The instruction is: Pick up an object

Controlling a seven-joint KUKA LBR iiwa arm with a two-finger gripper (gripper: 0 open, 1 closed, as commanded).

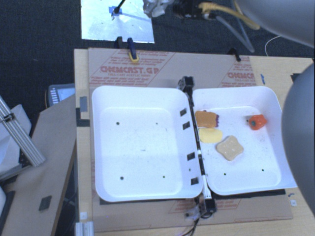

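Hanging high above the far edge of the bench, the gripper [158,1] shows as a pale metallic shape at the top of the camera view, over dark floor beside a shiny square plate [117,14]; whether it is released or clenched cannot be told from this slant, and nothing is seen in it. Just to its right runs the wrist hardware with a yellowish cable [231,11], and beyond that the grey arm [275,6] sweeps off to the right.

Well below the gripper, nearer the camera, lies a cardboard sheet [133,69] with red lettering, and on it sit the two white bins side by side, touching along a black clipped seam.

Down and to the right of the gripper is the right bin [266,178], which holds all four loose things. An orange block with a purple edge [206,119] lies against the seam wall. Touching it on the near side is a flat yellow piece [210,135], and just beside that a tan toast-shaped piece [230,148]. A small red-orange object [256,122] sits apart from these, toward the bin's right wall.

Almost straight below the gripper is the left bin [106,146], its white floor showing a few dark dots.
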